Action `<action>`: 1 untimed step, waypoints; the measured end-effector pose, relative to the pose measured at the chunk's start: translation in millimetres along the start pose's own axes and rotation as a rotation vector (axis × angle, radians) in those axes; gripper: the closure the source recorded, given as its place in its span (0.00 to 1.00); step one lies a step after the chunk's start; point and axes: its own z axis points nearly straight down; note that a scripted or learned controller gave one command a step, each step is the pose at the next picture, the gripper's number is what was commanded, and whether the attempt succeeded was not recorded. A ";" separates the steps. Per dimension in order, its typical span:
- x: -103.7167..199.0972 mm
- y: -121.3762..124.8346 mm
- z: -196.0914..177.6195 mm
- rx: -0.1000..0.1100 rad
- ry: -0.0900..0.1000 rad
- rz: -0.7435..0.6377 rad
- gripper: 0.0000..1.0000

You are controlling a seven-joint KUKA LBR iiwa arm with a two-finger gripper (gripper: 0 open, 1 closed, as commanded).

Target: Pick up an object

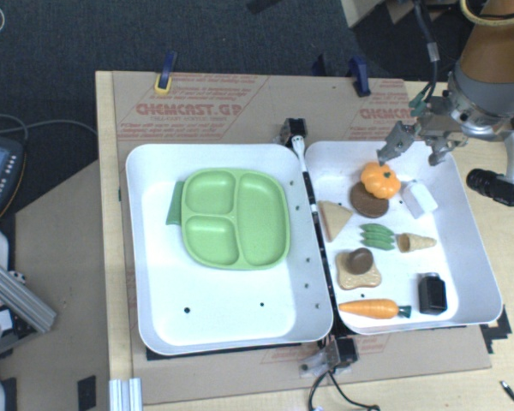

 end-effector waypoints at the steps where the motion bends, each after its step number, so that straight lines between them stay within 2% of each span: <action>1: 0.2 2.2 -7.7 -0.014 -0.002 -0.002 0.00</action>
